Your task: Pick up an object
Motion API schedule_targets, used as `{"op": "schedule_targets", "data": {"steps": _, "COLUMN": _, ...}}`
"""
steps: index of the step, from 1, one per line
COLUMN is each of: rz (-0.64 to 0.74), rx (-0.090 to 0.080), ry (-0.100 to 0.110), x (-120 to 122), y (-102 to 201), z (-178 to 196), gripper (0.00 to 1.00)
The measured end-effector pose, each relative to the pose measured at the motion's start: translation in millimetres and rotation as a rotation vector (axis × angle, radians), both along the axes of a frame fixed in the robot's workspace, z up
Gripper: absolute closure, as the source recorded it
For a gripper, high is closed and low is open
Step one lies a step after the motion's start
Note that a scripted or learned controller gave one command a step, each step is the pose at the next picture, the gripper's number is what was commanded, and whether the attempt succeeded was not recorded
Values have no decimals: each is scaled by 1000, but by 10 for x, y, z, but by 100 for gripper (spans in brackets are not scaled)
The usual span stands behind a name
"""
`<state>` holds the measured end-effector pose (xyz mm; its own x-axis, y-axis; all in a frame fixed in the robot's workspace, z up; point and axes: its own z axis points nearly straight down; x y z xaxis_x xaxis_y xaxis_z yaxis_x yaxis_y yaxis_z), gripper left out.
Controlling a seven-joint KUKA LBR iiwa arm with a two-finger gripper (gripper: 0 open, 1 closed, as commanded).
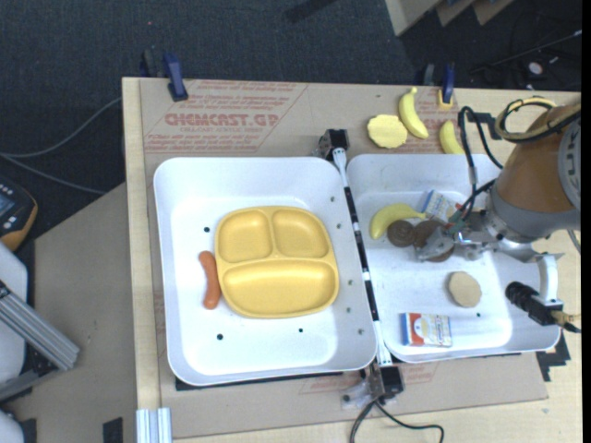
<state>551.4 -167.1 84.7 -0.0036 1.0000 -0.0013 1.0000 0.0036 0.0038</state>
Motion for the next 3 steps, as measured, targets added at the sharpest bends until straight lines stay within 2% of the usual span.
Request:
{"op": "schedule_targets", "data": {"steps": 1, "rz": -11, "rx": 3, "ry": 10, "x": -767, "y": -491, "z": -3, "gripper": 0}}
{"op": "schedule_targets", "data": {"steps": 2, "rz": 1, "rx": 5, "ry": 7, "x": -720, "y": 127, "z": -5, "gripper": 0}}
{"op": "schedule_targets", "data": {"steps": 3, "rz": -4, "rx": 1, "ry": 2, "x": -717, "y": 88, "z": 101, "gripper": 100}}
